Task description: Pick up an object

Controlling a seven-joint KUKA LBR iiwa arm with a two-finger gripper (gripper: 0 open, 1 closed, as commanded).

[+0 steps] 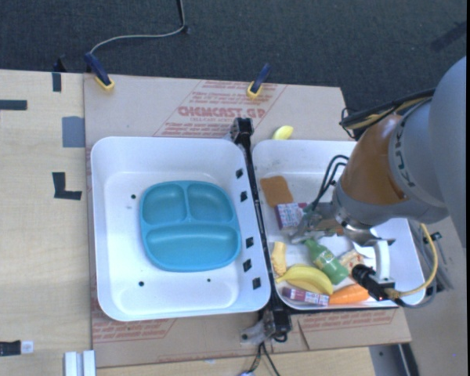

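Two shallow white bins of smooth plastic, side by side on a printed brown cardboard sheet point(211, 110), rounded at the corners. In the left bin point(103, 210): a matte blue plate point(189, 225), a rounded rectangle moulded into three compartments, lying flat at the middle. In the right bin point(298, 161): a loose heap of small objects, crowded toward 6 o'clock. At 10 o'clock of that bin, a flat brown rectangular piece point(275, 189); just below it, a glossy packet point(288, 214) with a dark red and white label. Toward 6 o'clock, a curved yellow banana point(307, 279), a green bottle point(327, 261) lying tilted just above it, and a tapered orange carrot shape point(348, 294) at 5 o'clock, close beside the banana. Bulky grey arm point(423, 155) with a rounded orange band, reaching in from 3 o'clock. Metallic gripper point(309, 229) down among the heap, between the packet and the green bottle, near both; whether spread or pressed together, cannot tell, and nothing seen pinched. Outside the bins at 12 o'clock, a small rounded yellow object point(282, 133) on the cardboard.
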